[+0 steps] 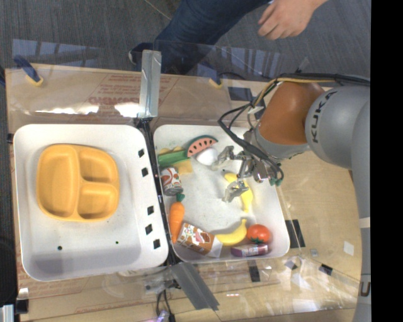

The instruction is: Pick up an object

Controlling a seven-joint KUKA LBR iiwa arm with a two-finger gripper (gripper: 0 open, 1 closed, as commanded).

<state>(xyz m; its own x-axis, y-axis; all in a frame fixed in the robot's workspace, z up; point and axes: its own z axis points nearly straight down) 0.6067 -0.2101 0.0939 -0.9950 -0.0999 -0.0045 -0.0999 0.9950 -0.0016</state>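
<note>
My gripper (230, 173) hangs low over the right bin (277, 188), near its right side. Its metal fingers (225, 155) are spread open, one toward the back, one toward the front. A yellow fruit (246, 197) lies under the front finger, but I cannot tell whether it is being touched. A white egg-shaped object (206, 157) and a watermelon slice (201, 145) lie just left of the back finger. Further items in this bin: a green cucumber (171, 157), a can (171, 180), a carrot (177, 217), a carton (198, 239), a banana (232, 234), a tomato (258, 234).
The left bin (82, 251) holds a yellow divided plate (77, 182). A purple packet (248, 251) lies at the right bin's front wall. A person's hand (284, 19) and legs are beyond the bench's far edge. Cables (236, 116) loop off the wrist.
</note>
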